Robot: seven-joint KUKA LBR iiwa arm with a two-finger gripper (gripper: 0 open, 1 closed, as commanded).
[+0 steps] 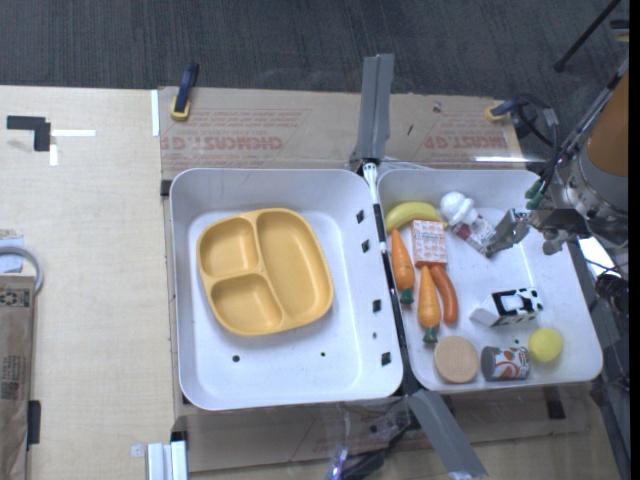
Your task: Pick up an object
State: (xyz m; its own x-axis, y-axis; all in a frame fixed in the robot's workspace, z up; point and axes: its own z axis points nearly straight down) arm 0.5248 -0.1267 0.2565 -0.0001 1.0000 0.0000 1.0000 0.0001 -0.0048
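The right bin holds several small objects. A yellow banana lies at its back left, beside a white bottle. Below them are a red-and-white carton and three orange carrots. A black-and-white cow-patterned box, a can, a yellow lemon and a tan round disc sit toward the front. My gripper hangs low over the bin's back right, just right of the white bottle, with nothing visibly held.
A yellow divided plate lies in the left bin. A grey divider post stands between the bins at the back. Clamps grip the cardboard's far edge. The arm's body crowds the right side.
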